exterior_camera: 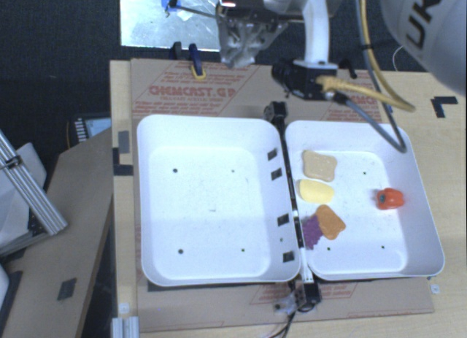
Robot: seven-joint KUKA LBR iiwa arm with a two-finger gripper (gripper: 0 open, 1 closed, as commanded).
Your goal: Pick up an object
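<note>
Targets in the right bin (408, 256): tan piece (319, 165), yellow piece (316, 191), orange piece (331, 221) and purple piece (311, 231), clustered near the divider; red piece (390, 198) alone, well apart toward the bin's right side. Tan and yellow touching or nearly so; orange and purple overlapping or touching, exact contact unclear.

Left bin (157, 205) alongside, sharing the centre seam.

Gripper (238, 46) raised above the bench's far edge, beyond both bins, well apart from every piece. Finger spacing blurred: open or closed cannot be told.

Step in hand, judged: approach, no pick yet made.

For a clean pick:
- Prefer the red piece: isolated, free space on all sides, less risk of nudging neighbours.
- Centre over the piece before descent.
- Descend vertically; avoid the bin wall and divider.
- If choosing the cluster, take the tan piece at its far end, away from yellow.
- Confirm grasp visually after lift; flat pieces likely to slip.
</note>
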